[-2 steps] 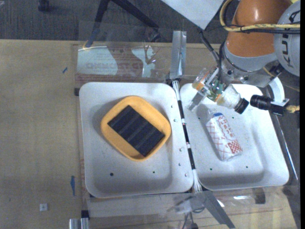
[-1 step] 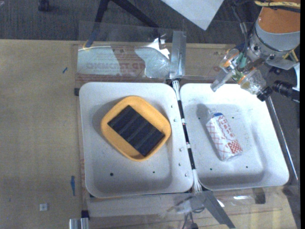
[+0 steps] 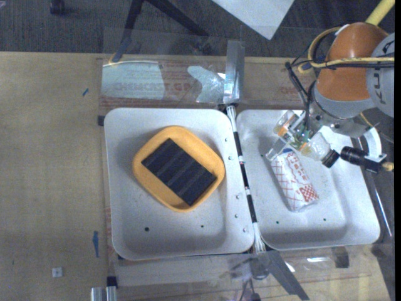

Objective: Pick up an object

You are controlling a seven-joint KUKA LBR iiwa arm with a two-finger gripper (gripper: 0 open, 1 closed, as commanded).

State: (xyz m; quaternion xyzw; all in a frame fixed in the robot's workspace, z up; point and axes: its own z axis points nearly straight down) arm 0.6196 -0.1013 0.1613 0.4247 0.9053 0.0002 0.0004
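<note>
Gripper [image 3: 289, 137] hangs over the far end of the red-and-white packet [image 3: 294, 180] in the right bin [image 3: 351, 224]; its grasp cannot be judged. Descending squarely across the packet's narrow width should serve best.

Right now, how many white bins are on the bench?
2. The left bin holds a yellow pad with a dark top. The right bin holds a red-and-white packet, with the end effector above its near end.
</note>
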